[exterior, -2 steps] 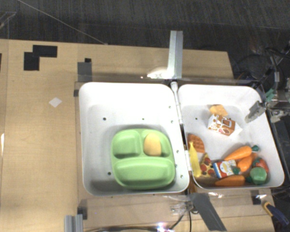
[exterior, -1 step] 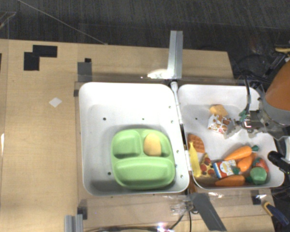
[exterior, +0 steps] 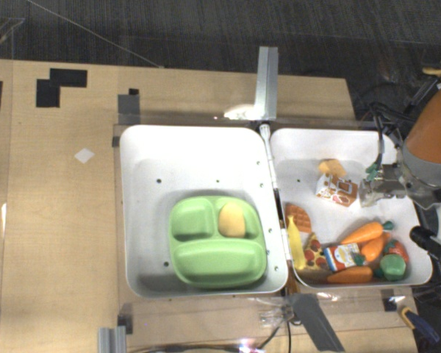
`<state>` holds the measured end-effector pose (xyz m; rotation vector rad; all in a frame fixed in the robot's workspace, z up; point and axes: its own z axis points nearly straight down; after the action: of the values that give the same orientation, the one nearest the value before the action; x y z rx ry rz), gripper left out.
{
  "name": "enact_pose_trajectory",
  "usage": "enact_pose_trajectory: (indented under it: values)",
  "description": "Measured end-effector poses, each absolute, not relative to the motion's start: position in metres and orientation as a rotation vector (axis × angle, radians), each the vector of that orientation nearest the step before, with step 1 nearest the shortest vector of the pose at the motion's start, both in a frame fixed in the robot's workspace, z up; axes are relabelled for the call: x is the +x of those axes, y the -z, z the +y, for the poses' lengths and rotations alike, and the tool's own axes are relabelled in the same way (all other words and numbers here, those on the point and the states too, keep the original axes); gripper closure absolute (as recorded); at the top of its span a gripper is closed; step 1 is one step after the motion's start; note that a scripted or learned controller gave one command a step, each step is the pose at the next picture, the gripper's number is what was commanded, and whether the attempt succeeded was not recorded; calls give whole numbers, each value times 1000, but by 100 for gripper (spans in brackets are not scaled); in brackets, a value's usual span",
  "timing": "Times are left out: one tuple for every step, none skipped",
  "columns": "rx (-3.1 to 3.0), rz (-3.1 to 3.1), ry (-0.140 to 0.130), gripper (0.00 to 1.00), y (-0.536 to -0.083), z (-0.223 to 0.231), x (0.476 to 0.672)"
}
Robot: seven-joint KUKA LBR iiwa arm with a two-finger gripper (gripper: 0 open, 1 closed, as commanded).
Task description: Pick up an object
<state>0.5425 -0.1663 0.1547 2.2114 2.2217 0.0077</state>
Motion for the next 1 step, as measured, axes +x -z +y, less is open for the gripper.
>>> enact_pose_trajectory:
  values:
    - [2212, 2222, -7, 0, -155, -166, 542]
